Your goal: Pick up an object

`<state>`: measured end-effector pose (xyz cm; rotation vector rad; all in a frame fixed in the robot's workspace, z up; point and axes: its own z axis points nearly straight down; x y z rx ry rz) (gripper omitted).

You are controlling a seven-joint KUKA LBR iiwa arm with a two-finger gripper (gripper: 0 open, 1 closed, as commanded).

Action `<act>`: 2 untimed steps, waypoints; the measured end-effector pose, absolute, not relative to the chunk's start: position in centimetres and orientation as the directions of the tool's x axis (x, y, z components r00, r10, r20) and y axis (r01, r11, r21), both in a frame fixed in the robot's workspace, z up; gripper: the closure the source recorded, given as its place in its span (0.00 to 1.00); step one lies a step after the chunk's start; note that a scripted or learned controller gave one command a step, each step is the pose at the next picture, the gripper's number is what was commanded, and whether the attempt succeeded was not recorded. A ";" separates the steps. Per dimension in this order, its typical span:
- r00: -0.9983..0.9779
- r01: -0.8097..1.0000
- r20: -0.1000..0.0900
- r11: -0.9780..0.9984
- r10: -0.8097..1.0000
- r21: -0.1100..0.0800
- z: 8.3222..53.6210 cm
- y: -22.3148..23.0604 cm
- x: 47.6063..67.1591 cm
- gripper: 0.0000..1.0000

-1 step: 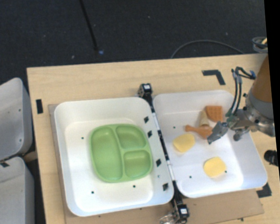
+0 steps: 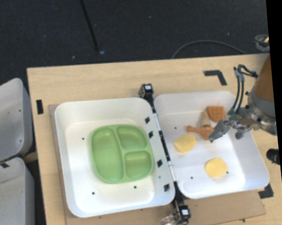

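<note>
End effector (image 2: 226, 128) over right bin (image 2: 249, 173), fingers spread, pinching nothing. Orange piece (image 2: 201, 128) just left of end effector, nearly touching left fingertip, long axis left-right. Orange slab (image 2: 215, 112) just above it. Yellow rounds: one (image 2: 185, 143) lower left, other (image 2: 216, 167) below.

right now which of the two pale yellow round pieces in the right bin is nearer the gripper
The upper pale yellow round piece, left of the gripper; the other yellow piece lies lower, toward the bin's front.
</note>
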<state>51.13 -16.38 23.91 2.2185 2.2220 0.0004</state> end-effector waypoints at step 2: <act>0.002 1.000 0.000 -0.002 1.000 -0.004 14.0 -15.9 50.7 0.00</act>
